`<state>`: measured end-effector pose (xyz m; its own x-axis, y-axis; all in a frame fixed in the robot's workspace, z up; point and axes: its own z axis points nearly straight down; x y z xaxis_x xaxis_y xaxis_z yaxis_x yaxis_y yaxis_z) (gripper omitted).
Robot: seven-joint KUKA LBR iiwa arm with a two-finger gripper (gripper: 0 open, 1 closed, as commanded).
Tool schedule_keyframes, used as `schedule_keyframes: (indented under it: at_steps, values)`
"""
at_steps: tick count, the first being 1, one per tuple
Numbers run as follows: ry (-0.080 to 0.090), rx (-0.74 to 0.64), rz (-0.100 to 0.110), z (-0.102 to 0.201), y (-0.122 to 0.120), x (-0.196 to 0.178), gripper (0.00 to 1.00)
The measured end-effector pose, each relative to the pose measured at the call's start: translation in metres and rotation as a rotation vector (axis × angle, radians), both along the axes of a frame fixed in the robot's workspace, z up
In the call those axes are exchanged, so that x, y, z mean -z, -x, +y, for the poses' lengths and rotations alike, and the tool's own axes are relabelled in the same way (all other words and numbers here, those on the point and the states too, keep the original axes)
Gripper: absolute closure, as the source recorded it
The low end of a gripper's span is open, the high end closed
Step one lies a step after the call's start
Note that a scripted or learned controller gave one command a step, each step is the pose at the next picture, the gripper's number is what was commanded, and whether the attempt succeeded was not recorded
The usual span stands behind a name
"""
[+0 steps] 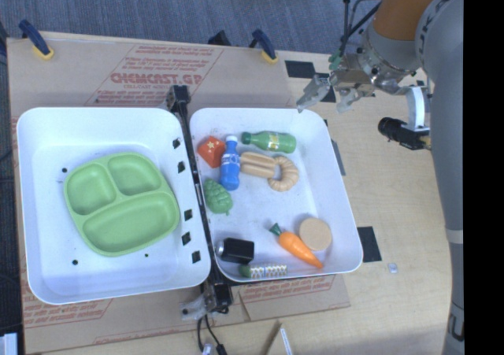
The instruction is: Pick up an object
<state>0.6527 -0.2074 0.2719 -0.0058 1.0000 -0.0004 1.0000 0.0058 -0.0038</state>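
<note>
The gripper (324, 94) is spread wide and holds nothing. The toys sit below it in the bin (343, 212). The arm (429, 7) is cut off at the top.

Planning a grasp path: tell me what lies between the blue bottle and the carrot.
In the camera view, between the blue bottle and the carrot lies bare white bin floor; the wooden ring toy sits just above that line.

Red print "CHEMCAST GP" on cardboard sheet (157, 70) behind bins, smaller lines unreadable
</note>
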Motion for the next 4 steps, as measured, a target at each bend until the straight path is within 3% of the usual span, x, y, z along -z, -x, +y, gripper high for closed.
schedule_keyframes:
  at_steps: [1,2,4]
  values:
    - [0.005,-0.002,-0.017,0.037,-0.008,0.161,0.00]
    - [0.011,0.003,-0.008,0.106,0.009,0.177,0.00]
    - [0.007,0.003,-0.015,0.110,0.123,0.177,0.00]
